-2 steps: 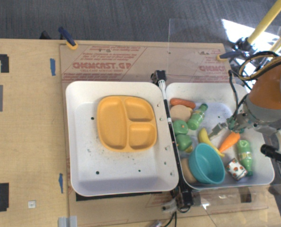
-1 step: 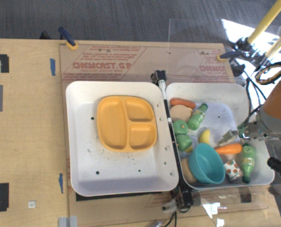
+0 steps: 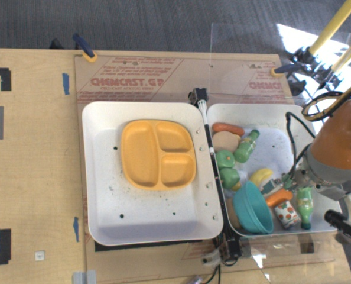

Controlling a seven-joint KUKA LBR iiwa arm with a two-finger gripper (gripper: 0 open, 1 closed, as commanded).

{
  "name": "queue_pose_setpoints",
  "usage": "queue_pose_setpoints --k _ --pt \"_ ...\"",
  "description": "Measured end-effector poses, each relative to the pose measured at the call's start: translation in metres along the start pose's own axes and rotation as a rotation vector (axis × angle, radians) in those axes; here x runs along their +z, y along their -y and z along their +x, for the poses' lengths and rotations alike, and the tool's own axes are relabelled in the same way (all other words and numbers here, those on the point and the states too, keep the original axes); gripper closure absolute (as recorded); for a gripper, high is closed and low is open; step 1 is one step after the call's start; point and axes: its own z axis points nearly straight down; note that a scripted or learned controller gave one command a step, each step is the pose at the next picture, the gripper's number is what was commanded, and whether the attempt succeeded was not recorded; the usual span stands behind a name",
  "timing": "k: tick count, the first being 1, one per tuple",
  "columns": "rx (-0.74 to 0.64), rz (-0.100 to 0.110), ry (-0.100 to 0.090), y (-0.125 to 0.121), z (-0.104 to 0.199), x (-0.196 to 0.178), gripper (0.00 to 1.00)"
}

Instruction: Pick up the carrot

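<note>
- The gripper hangs low over the near right part of the right bin; whether it is wide or narrow cannot be told, since the grey wrist and orange band cover it from above.
- The carrot lies just beside the gripper, on its near left side, slanting toward the bin's near edge. Contact between the 2 cannot be made out.
- Close neighbours crowd the carrot: a teal bowl touches its left end, a small white carton with red spots sits right against its near side, and a green bottle stands just to the right of that carton.
- A yellow lemon-like piece lies just beyond the carrot, toward the bin's middle.
- Farther out, along the right bin's left wall, sit 2 green round pieces, a second green bottle, a tan bun-like item and an orange-red sausage shape near the far left corner.
- The left bin carries a yellow divided plate with 3 compartments, well apart from the gripper.
</note>
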Motion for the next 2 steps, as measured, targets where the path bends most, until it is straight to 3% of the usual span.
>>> queue_pose_setpoints --k 1,2 --pt "-0.002 -0.009 0.003 -0.004 0.000 -0.012 1.00" --pt "-0.050 0.004 0.005 -0.007 0.051 -0.002 1.00"
